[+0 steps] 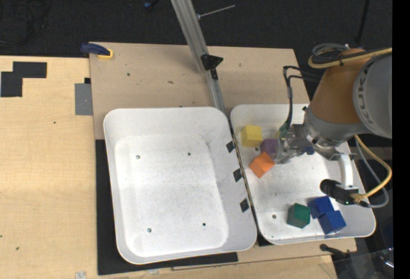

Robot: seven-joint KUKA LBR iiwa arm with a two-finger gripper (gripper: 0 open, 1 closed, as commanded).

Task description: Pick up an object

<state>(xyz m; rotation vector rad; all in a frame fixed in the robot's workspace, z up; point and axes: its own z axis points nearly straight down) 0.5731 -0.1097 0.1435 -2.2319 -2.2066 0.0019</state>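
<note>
so the gripper [284, 148] is down in the right bin [359, 228], low over the top left part of it, right up against a small purple block [271, 145]. can't tell how far apart the claw is, it's all a dark blur under the wrist, and can't tell if the purple one is really gripped or just touched. just left of the purple block sits a yellow block [251, 135], and below it an orange block [261, 165], tilted, close to the bin's left wall. further down near the front edge there's a green block [298, 215] and beside it two blue blocks [327, 213] touching each other. the left bin [122, 124] sits alongside.
</note>
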